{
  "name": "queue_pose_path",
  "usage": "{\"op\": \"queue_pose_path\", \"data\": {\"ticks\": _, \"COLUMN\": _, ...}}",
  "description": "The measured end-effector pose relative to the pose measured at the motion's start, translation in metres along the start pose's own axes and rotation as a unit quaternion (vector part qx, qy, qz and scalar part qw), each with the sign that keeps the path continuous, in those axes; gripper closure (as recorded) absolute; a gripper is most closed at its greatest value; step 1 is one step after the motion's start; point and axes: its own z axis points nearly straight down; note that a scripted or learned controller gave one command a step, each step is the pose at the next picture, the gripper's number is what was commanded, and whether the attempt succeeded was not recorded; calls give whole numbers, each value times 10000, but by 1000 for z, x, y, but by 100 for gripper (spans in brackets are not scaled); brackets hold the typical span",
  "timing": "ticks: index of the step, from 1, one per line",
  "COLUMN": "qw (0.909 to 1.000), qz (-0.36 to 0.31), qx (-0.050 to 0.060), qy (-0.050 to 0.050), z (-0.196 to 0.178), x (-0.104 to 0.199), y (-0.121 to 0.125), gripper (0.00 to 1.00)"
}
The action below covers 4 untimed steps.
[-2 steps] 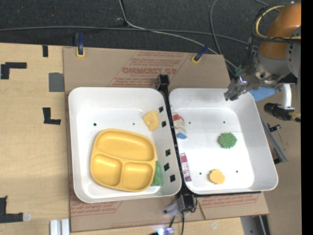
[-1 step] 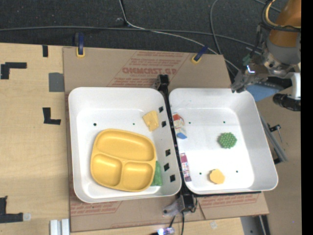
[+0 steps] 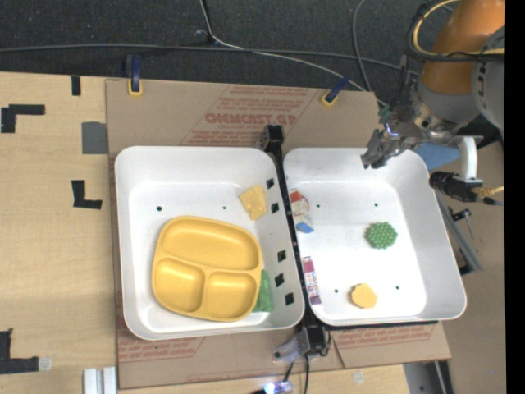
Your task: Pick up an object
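Observation:
My gripper (image 3: 376, 156) hangs over the far rim of the right bin (image 3: 426, 179), near its back right corner, with nothing seen between its fingers. In that bin lie a green bumpy ball (image 3: 381, 235), a small orange round piece (image 3: 363, 296), a small white, red and blue item (image 3: 300, 212) by the left wall, and a slim pink-labelled packet (image 3: 310, 279). The left bin (image 3: 131, 187) holds a yellow divided tray (image 3: 207, 267), a pale yellow wedge (image 3: 253, 203) and a green item (image 3: 264, 292) tucked beside the tray.
The two bins sit on a brown cardboard sheet (image 3: 238, 113) held by clips. Black clips (image 3: 280, 220) run along the divide between the bins. The orange and grey arm (image 3: 459, 39) fills the upper right; cables hang behind it.

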Motion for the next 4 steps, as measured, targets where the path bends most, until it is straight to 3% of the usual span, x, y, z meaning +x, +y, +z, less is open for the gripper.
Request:
{"op": "queue_pose_path", "data": {"ticks": 2, "qw": 10000, "qz": -10, "qx": -5, "qy": 7, "z": -14, "x": 103, "y": -27, "gripper": 100}}
{"op": "queue_pose_path", "data": {"ticks": 4, "qw": 10000, "qz": -9, "qx": 3, "qy": -2, "z": 0, "x": 211, "y": -47, "gripper": 100}}
